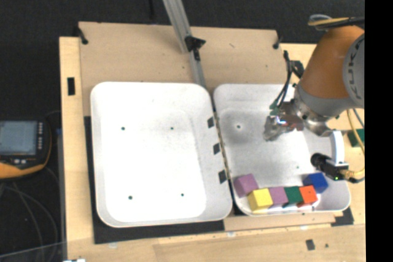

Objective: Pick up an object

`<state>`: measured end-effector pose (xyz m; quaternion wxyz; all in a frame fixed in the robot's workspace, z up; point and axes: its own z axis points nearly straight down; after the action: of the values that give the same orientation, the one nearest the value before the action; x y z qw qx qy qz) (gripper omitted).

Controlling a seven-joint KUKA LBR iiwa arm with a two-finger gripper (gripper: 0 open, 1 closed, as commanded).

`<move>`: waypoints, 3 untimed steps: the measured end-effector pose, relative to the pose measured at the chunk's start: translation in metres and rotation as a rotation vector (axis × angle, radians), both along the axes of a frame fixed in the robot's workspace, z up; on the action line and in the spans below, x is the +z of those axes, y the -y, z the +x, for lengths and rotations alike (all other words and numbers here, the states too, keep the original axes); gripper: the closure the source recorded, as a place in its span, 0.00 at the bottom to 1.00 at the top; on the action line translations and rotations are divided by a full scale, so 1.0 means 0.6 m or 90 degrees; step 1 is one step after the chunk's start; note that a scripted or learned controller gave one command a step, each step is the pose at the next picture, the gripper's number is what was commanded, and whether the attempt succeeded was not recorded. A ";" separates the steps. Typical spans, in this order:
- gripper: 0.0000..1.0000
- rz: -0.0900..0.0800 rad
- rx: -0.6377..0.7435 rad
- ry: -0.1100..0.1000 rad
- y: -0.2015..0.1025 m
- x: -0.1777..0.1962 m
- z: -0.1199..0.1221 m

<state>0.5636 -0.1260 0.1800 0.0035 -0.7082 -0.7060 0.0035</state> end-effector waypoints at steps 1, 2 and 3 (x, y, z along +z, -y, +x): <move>1.00 0.002 0.008 0.008 -0.140 0.046 -0.015; 1.00 0.002 0.008 0.006 -0.273 0.026 0.002; 1.00 0.001 0.007 0.007 -0.362 0.029 0.009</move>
<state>0.5689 0.0911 0.1974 0.0006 -0.7042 -0.7100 -0.0010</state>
